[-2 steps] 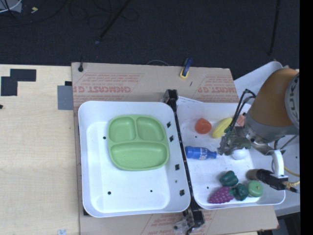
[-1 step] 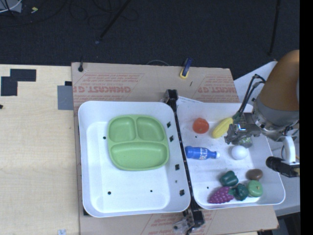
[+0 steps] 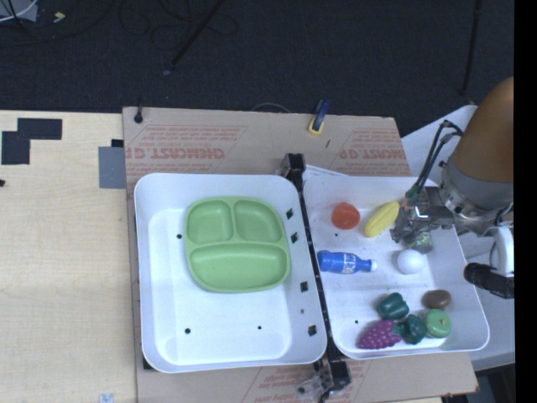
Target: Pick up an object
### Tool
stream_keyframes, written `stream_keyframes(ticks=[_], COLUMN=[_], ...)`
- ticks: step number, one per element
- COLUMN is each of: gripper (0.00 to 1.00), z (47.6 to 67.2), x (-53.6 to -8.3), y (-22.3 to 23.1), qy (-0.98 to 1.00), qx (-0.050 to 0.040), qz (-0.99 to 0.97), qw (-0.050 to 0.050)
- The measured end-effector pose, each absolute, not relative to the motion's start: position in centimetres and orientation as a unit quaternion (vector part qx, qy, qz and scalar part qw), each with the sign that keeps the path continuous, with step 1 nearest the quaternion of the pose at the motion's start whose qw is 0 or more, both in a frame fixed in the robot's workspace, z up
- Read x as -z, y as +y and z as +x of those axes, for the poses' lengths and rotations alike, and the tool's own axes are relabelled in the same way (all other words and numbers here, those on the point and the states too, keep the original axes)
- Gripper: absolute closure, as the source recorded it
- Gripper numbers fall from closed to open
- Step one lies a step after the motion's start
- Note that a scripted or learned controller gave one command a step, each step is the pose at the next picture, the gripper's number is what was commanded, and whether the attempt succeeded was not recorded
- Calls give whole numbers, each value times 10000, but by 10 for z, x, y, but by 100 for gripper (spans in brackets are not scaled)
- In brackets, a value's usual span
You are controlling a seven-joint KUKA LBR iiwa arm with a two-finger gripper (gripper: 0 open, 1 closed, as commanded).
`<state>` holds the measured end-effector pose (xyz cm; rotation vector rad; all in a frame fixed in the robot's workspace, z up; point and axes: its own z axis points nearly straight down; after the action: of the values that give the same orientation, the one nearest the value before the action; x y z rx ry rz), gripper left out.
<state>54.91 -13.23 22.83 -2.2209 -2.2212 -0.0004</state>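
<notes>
I cannot tell the state of the gripper [image 3: 414, 229]. A white ball [image 3: 409, 262] lies just below it and a yellow corn [image 3: 381, 219] just left; closing between the 2 could nudge either away. Farther left sit a red tomato [image 3: 345, 217] and blue bottle [image 3: 344, 264].

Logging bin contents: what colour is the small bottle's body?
Blue, with a white cap: the bottle in the camera view.

You see two white bins [image 3: 159, 225], one green plate [image 3: 237, 244], one blue bottle [image 3: 344, 263], one white ball [image 3: 410, 262], one bunch of grapes [image 3: 377, 335].
</notes>
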Motion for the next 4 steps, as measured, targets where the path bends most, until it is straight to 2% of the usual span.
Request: stream_keyframes(ticks=[1, 2, 4], gripper=[100, 100, 100], z=[538, 536, 519], x=[-217, -221, -225], y=[-79, -17, 76], qy=[-7083, -7091, -7081], qx=[-7, 1, -8], qz=[-7059, -7051, -7061], qw=[28, 24, 16])
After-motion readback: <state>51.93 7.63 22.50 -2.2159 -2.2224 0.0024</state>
